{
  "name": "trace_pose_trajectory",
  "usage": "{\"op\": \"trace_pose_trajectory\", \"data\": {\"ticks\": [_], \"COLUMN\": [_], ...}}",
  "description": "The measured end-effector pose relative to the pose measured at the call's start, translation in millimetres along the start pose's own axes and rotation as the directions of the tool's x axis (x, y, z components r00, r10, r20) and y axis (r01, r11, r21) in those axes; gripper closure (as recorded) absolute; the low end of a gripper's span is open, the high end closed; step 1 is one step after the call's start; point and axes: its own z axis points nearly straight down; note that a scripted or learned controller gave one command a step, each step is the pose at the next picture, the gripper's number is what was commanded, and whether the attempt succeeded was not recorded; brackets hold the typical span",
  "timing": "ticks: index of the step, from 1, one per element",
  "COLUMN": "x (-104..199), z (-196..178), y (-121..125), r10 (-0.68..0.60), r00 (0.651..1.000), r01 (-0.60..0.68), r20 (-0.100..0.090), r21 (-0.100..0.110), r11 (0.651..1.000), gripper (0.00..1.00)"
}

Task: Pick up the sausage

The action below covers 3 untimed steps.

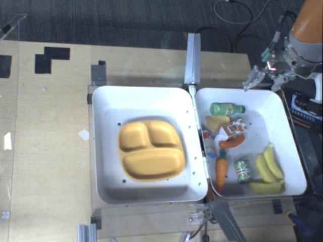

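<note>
The two white bins sit side by side on the pale wooden counter (50,135), meeting at a narrow metal divider near the middle of the frame. The left bin (108,115) holds one yellow compartment tray (150,148) in its centre, with bare white floor all around it between tray and walls. The right bin (282,120) is crowded along its left and lower parts, while its upper right corner and the strip under its top rim are open floor. The arm (309,24) comes in at the upper right of the frame, and its tool (264,80) hangs just above the right bin's top rim, over the edge rather than over the cluster, well apart from the objects; the thin fingers appear spread apart, with nothing between them. The sausage (232,142) is a short, reddish-orange, slightly curved link lying roughly level in the left-centre of the right bin, just below a red-and-white carton (235,128) and just above the top of the carrot (221,169). Counted in the right bin: one sausage, one carrot, one green bottle (227,108) lying on its side, one carton, one small can (243,170), one pale yellow wedge-shaped item (217,122) and three bananas (267,169) in the lower right corner.
</note>
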Motion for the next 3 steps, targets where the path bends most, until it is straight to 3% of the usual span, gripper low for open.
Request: {"op": "trace_pose_trajectory", "data": {"ticks": [1,2,3], "x": [-5.0,-23.3,1.6], "z": [59.5,152.0,111.1], "y": [29.2,-2.1,-19.3], "r10": [-0.216,-0.303,-0.429], "r00": [0.976,0.953,0.903], "r01": [0.216,0.303,0.429], "r20": [0.001,0.001,0.001], "r21": [-0.001,-0.001,-0.002], "r11": [0.976,0.953,0.903], "gripper": [0.00,0.00,0.00]}}
